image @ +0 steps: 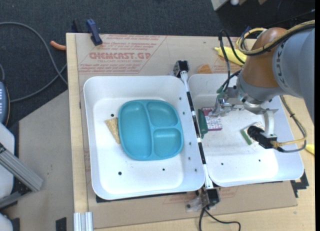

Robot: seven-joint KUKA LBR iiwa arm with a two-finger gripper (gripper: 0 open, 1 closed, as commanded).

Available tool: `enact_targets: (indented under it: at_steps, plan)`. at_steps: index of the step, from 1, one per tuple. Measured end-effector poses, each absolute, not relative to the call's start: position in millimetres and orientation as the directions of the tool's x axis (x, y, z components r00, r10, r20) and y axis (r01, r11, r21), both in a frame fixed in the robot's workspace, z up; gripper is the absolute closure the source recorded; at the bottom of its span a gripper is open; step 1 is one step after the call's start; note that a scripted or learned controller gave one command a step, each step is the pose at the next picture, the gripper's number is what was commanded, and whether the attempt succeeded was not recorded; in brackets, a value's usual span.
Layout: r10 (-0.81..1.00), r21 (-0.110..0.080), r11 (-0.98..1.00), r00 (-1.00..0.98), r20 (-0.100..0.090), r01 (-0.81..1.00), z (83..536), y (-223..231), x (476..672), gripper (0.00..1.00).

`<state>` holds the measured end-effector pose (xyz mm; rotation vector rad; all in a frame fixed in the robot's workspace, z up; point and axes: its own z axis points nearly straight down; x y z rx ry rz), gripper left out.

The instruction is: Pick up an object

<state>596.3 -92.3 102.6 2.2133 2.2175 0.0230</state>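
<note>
While gripper [220,105] hangs over right bin [250,175], opening can't be told; green-pink packet [210,122] sits against the bin's left wall, so a grab may snag the wall and slip.

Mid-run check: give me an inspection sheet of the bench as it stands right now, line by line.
Surface: brown bench with red print, bearing a left bin and a right bin side by side.
Job's things: teal divided plate in the left bin, overlapping a tan piece; pink-and-green packet by the right bin's left wall; small green piece further right.
Clutter: blue clamp at the bench's far left corner; yellow thing behind the right bin.
Tool: over the right bin, beside the packet; hold cannot be judged.
Cables: grey cable on the floor, left; black cable at the near edge.
Surroundings: dark carpet.
</note>
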Motion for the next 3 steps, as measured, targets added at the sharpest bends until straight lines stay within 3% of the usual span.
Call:
enact_targets:
  at_steps: [1, 2, 3]
  plan:
    - [1.0, 0.016, 0.002, -0.002, 0.004, 1.0, 102.3, -92.3, 596.0, 0.0]
    - [1.0, 0.0, 0.002, -0.002, -0.001, 1.0, 84.8, -97.2, 666.6, 0.0]
    - [1.0, -0.002, 0.0, 0.0, 0.0, 1.0, 84.4, -98.0, 593.2, 0.0]
